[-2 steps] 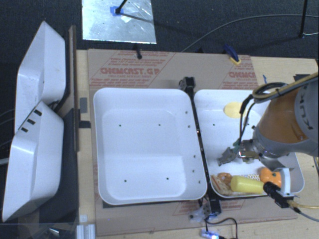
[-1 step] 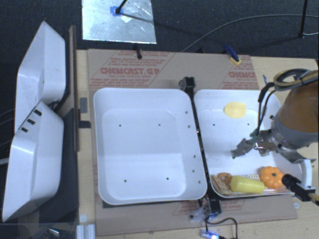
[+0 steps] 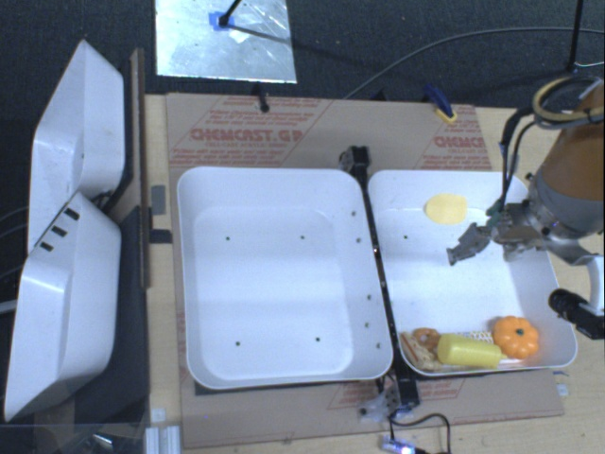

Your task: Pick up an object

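Note:
The right bin (image 3: 416, 282) holds several objects. A flat pale yellow disc (image 3: 445, 208) lies near its far wall. Along the near wall sit a small orange pumpkin (image 3: 516, 336), a yellow cylinder-shaped piece (image 3: 467, 351) and a brownish item (image 3: 423, 344) in the near left corner. My gripper (image 3: 467, 246) hangs over the middle right of this bin, pointing left, just right of and nearer than the yellow disc. It is apart from every object, and I see nothing in it.
The left bin (image 3: 274, 348) lies beside the right one, with a black divider strip (image 3: 378, 272) between them. Both rest on a cardboard sheet (image 3: 246, 130). White housings (image 3: 76, 216) stand at the far left. Cables run along the arm on the right.

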### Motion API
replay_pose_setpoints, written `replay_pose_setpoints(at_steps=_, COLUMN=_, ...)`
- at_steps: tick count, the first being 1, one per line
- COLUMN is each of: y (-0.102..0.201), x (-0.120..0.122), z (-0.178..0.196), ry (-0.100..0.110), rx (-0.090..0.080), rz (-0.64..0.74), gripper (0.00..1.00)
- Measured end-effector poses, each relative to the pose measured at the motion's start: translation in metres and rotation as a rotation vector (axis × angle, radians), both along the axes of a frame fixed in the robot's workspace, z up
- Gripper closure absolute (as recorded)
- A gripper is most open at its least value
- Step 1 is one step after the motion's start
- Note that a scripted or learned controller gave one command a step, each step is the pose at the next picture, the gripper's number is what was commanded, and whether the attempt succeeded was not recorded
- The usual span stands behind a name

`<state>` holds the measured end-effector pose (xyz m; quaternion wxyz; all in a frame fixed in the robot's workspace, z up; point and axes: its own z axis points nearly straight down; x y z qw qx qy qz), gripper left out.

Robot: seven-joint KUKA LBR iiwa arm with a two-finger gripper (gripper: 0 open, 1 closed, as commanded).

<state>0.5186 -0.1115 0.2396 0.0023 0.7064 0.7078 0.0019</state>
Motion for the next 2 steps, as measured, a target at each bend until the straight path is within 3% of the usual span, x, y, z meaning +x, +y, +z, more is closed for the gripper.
replay_pose_setpoints(at_steps=1, y=0.032, x=0.008, z=0.073, ry=-0.001, rx=0.001, rz=0.002, gripper=0.0)
replay_pose_setpoints(at_steps=2, y=0.0, x=-0.017, z=0.036, ry=0.008, rx=0.0, rz=-0.005, gripper=0.0)
